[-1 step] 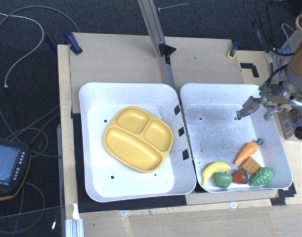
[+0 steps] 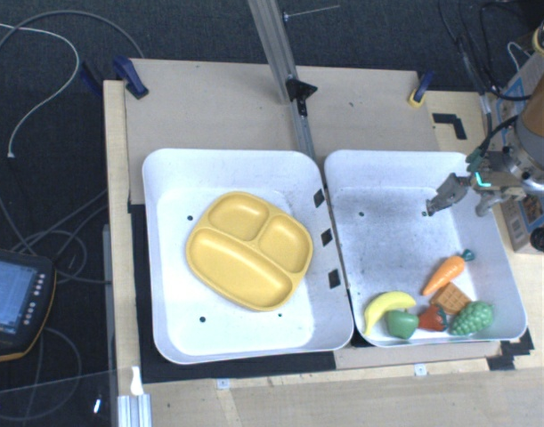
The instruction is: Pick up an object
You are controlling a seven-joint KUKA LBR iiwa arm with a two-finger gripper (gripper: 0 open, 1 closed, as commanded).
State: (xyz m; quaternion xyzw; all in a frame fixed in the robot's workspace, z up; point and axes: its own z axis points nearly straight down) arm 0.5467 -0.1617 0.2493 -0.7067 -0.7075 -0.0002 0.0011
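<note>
The gripper (image 2: 457, 198) is seen at the right of the frame, over the upper right part of the right bin (image 2: 378, 238), and its fingers (image 2: 441, 196) are spread apart with nothing between them; one dark finger is stretched toward the left over the bin's speckled floor and the other is seen closer to the bin's right wall. A small teal light is shown on the gripper body, behind which the arm (image 2: 534, 123) is carried off the frame's right edge. Below the fingers, in the lower right corner of the same bin, the toy foods are gathered well apart from the gripper: an orange carrot (image 2: 443, 274) is laid at a slant with its green tip toward the upper right, a brown waffle-like piece (image 2: 450, 298) is placed just below it, a green bunch of grapes (image 2: 472, 318) is set at the far right, a red piece (image 2: 430, 319) is wedged between the grapes and a green apple (image 2: 401, 325), and a yellow banana (image 2: 383, 307) is curved around the apple's upper left. What the red piece is cannot be told. In the left bin (image 2: 165, 238), a yellow divided plate (image 2: 249, 250) with three compartments is laid near the middle, tilted relative to the bin's edges. Both bins are borne side by side on a pale wooden surface (image 2: 218, 105), from whose upper middle a metal pole (image 2: 272, 25) is raised toward the top of the frame. Blue clamps (image 2: 129, 76) are fixed at the surface's upper left corner, and loose cables (image 2: 40, 69) and a handheld screen device (image 2: 13, 302) are left on the dark floor at the left of the frame.
</note>
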